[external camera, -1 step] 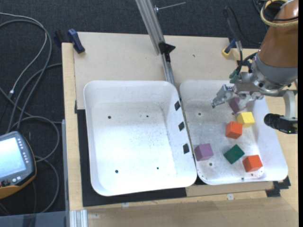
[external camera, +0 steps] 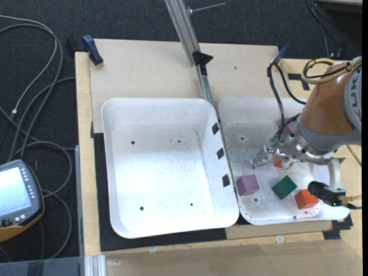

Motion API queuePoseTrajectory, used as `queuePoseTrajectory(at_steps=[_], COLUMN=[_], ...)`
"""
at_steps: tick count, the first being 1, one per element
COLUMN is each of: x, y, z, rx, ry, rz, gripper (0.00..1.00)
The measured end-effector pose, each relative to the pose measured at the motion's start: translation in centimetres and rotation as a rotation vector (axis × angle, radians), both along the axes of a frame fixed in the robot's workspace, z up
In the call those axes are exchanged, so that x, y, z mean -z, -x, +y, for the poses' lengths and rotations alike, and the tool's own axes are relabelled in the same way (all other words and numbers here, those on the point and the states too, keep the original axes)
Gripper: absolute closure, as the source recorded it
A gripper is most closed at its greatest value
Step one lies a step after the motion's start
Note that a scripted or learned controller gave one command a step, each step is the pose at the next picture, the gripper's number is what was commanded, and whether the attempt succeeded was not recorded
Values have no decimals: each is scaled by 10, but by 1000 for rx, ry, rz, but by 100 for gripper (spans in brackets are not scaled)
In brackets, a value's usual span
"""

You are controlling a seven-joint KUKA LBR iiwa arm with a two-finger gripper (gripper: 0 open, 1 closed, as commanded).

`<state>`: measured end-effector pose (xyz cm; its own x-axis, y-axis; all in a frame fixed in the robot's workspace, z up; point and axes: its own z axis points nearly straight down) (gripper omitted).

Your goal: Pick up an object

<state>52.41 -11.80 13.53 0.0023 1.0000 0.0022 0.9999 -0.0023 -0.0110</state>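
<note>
My gripper hangs low over the middle of the right bin. Its two silver fingers stand apart, open, with nothing between them. A small orange-red piece lies right beside the gripper, partly under the wrist. In front of the gripper a purple block rests on the bin floor. A green block and an orange block lie to its right near the front rim. A pinkish object shows behind the arm, mostly hidden.
The left bin stands beside the right one, and they share a raised divider. A metal pole slants down to the bins' back junction. The grey-orange arm covers the right bin's right side. Cables trail there.
</note>
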Motion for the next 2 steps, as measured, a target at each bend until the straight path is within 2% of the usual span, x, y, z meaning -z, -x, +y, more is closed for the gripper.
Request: queuePoseTrajectory(at_steps=[1, 2], x=[8, 38], y=[-20, -12], z=[-16, -21], rx=[-4, -2], ry=[1, 0], rz=[-9, -5], gripper=[0, 0])
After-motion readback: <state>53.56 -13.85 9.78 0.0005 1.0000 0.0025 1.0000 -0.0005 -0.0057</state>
